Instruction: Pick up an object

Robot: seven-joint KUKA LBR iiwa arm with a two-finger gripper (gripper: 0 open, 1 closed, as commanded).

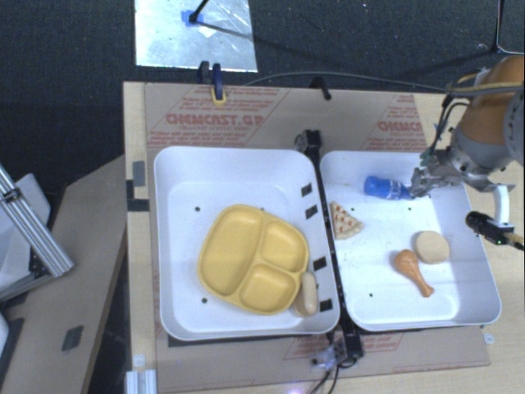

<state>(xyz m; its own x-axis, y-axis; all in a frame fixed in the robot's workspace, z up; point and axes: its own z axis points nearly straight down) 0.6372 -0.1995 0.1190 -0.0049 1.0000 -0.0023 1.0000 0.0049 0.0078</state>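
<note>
In the right bin a blue cylinder-shaped object lies on its side near the back. My gripper hangs low at the cylinder's right end, close to it or touching it. A pizza slice toy lies by the bin's left wall. Toward the front right, a round beige piece rests against a chicken drumstick toy.
The left bin holds a yellow divided plate with a pale bread-like piece at its front right edge. The divider between the bins has black clips. The arm's orange band rises over the right bin's back right corner.
</note>
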